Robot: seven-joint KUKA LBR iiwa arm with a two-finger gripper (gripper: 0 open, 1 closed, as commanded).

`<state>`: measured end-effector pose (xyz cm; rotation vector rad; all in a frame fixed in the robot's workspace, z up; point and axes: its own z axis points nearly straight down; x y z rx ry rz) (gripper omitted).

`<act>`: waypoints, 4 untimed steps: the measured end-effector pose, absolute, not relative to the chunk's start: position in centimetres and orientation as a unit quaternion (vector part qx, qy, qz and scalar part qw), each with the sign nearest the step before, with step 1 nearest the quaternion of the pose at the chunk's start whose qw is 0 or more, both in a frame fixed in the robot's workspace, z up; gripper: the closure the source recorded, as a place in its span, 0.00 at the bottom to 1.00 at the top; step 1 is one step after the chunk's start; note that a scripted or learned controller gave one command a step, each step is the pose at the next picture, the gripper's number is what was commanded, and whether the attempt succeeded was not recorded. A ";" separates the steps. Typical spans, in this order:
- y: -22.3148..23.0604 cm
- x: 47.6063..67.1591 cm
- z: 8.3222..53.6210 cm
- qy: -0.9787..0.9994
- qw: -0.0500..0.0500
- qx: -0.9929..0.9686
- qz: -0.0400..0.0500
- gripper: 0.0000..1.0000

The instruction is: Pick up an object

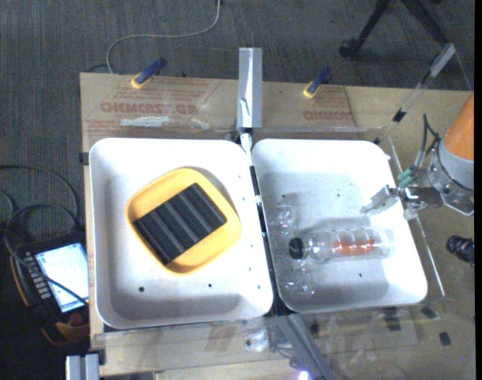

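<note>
A clear plastic bottle point(335, 246) with a dark cap and orange contents is lying on its side low in the right white bin point(328, 161), long axis left-right, cap pointing left. Just beyond, the gripper point(391, 196) is hovering with fingers parted, holding nothing, seemingly lining up. The yellow-rimmed black ribbed tray point(184, 220) is sitting in the left bin point(114, 165).

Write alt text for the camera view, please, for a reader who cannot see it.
A robot gripper reaches in from the right over the right white bin, just above a clear plastic bottle lying on its side. The left white bin holds a yellow tray with a black ridged insert.
</note>
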<state>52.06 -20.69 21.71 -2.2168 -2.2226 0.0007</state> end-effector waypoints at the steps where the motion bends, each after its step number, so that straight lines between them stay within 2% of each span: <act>1: -19.8 52.3 9.4 -0.764 0.000 -0.645 -0.001 0.00; 2: -19.7 52.5 10.4 -0.764 -0.001 -0.645 -0.003 1.00; 3: -19.7 52.5 10.4 -0.764 -0.001 -0.645 -0.003 0.00; 4: -22.0 54.0 10.1 -0.801 0.002 -0.598 -0.001 0.00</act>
